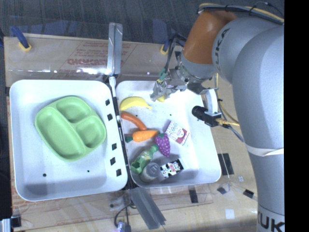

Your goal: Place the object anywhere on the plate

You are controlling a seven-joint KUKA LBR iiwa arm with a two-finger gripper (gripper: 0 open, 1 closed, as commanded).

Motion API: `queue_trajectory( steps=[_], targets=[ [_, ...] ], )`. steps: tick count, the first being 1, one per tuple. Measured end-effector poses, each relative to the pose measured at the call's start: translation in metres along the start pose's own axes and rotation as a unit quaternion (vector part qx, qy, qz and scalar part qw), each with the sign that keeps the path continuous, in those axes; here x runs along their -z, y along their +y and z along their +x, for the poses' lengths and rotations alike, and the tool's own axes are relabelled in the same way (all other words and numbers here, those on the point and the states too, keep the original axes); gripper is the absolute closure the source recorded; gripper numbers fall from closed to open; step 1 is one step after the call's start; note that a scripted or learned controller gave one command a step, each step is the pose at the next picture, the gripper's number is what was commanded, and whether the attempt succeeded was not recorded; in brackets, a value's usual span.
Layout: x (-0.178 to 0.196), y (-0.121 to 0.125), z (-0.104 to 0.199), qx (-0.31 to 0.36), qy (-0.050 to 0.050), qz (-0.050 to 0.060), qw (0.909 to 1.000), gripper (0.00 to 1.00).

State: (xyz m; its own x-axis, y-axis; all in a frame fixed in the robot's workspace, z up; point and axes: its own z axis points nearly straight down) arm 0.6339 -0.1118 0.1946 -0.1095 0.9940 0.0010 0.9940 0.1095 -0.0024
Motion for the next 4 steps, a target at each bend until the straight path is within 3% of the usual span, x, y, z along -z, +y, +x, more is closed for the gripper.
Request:
queue_trajectory(
  steps=[1,2,3,4],
  targets=[
    [-0.003,0.028,0.071,0.061,-0.001,-0.001,0.9982,1.00],
    [-0.003,0.005,0.130,0.082,0.000,0.001,0.9966,1.00],
    [-0.004,-0.011,0.189,0.162,0.000,0.002,0.9868,1.00],
    [-0.004,-0.011,0.188,0.161,0.000,0.002,0.9869,0.00]
  ],
)
